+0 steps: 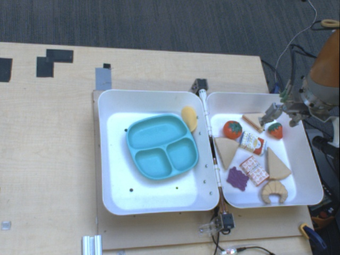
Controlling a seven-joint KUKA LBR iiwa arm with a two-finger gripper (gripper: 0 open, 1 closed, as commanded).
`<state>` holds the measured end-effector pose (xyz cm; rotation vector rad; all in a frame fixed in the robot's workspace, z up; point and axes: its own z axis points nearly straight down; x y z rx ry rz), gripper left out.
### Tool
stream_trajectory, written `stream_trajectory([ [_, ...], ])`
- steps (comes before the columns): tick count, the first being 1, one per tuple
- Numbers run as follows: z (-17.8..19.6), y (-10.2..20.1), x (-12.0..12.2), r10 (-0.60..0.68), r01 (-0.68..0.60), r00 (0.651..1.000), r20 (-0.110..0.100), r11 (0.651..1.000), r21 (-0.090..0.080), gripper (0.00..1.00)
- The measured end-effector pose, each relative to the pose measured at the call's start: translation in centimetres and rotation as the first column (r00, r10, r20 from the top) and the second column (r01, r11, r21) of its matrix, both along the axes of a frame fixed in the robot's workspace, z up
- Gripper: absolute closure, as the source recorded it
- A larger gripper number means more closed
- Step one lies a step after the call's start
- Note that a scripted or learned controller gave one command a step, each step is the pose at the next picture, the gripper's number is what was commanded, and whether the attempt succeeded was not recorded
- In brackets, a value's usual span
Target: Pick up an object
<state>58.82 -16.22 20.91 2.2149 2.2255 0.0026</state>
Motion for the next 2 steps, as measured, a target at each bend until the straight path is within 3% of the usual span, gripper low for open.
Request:
stream_trajectory([
  [1, -10.7, 4.8, -2.2, -0.001, 0.001, 1.000, 0.011, 1.000, -0.002, 0.00],
  [2, -9.6, 4.7, -2.1, 0.000, 0.001, 1.000, 0.016, 1.000, -0.004, 1.00],
])
